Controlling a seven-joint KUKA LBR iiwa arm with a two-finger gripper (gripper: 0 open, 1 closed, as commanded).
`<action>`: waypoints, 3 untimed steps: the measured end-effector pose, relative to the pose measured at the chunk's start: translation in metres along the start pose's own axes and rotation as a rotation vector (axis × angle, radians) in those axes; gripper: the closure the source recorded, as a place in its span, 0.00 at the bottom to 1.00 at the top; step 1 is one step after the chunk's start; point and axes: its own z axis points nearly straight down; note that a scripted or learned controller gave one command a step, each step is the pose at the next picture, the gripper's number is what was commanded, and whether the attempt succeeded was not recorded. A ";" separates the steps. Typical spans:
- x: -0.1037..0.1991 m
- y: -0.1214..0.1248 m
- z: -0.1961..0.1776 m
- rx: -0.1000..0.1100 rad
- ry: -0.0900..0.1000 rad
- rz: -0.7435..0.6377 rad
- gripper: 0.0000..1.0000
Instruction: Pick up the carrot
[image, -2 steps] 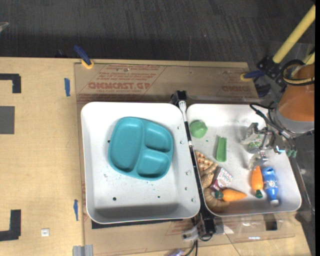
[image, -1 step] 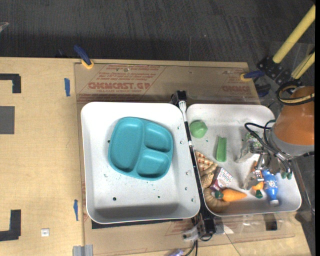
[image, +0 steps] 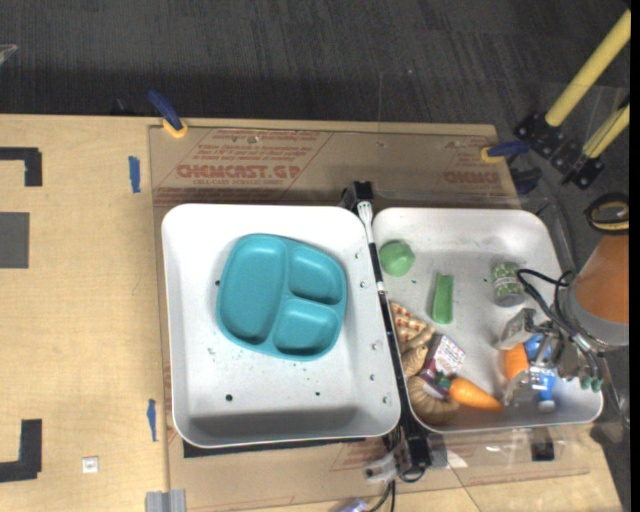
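Presently catalogued, lower right of frame: carrot, orange, lying tilted near the front wall of the right bin, touching a dark snack packet on its left. Gripper low in the same bin, just right of the carrot; jaw state cannot be told amid cables and clutter. Also in the right bin: green ball, green block, small can, waffle-patterned item. In the left bin, centre of frame: teal divided tray. Cardboard-covered tabletop beneath.

Robot lab, clamped cardboard bench, bins
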 end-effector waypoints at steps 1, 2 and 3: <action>-0.005 0.003 -0.012 -0.001 -0.011 -0.003 1.00; -0.004 0.002 -0.012 0.000 -0.011 -0.003 0.00; 0.003 0.010 0.000 0.002 0.004 0.287 0.00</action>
